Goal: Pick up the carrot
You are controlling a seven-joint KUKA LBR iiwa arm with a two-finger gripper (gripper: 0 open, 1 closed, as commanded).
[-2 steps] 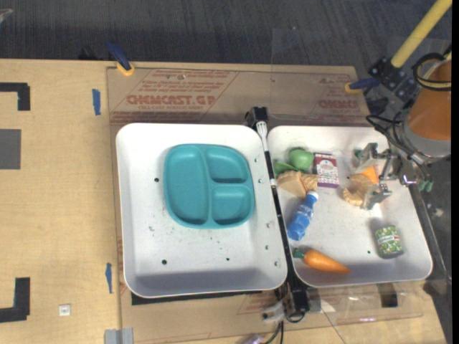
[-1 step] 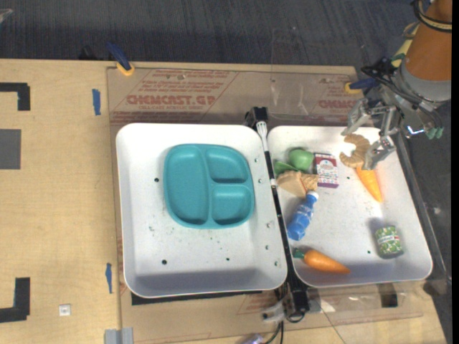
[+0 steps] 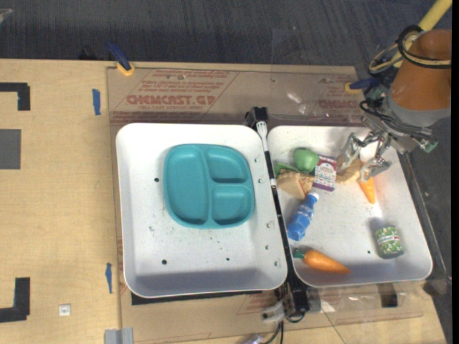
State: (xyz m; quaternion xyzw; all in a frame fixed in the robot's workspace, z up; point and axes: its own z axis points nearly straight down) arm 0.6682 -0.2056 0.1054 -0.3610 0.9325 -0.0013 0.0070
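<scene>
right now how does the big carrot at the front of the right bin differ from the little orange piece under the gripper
The big carrot lies whole near the right bin's front edge, with a green top at its left end; the small orange piece shows no green. The big carrot is clearly longer and thicker. It lies nearly across the bin, while the small piece points front to back, just below the gripper. Both are orange and tapered.

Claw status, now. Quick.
Claw: over the right bin's far end, above a small orange piece; open or closed cannot be told. The carrot lies near the bin's front edge, apart from it.
</scene>
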